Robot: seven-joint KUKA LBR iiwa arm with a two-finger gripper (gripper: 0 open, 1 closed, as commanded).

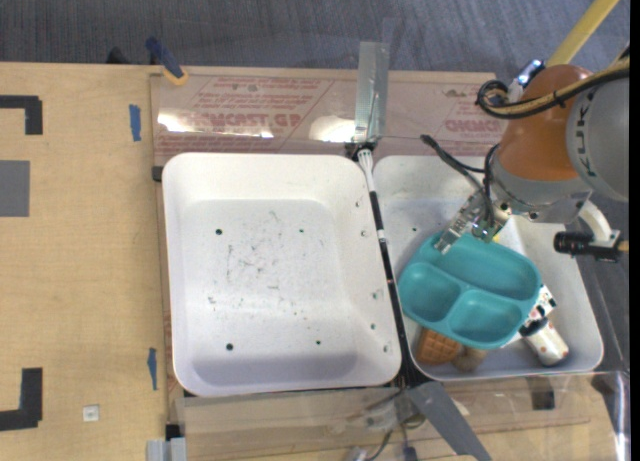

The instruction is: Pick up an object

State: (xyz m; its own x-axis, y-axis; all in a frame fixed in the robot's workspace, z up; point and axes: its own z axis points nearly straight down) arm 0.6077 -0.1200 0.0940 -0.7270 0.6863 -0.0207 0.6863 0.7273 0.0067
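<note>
Arm [560,139] enters from right, over right bin [425,199]. Tool [470,224] low at upper edge of teal tray [470,294], near tray's far rim; fingers' state: cannot tell. Teal tray, three compartments, lies tilted in right bin, resting on other items. Waffle cone [437,347] pokes out under tray's near edge. White bottle [545,341] just beside tray's right end, against bin wall. Left bin [180,249] on counter [70,249], wall touching right bin along shared divider.
</note>
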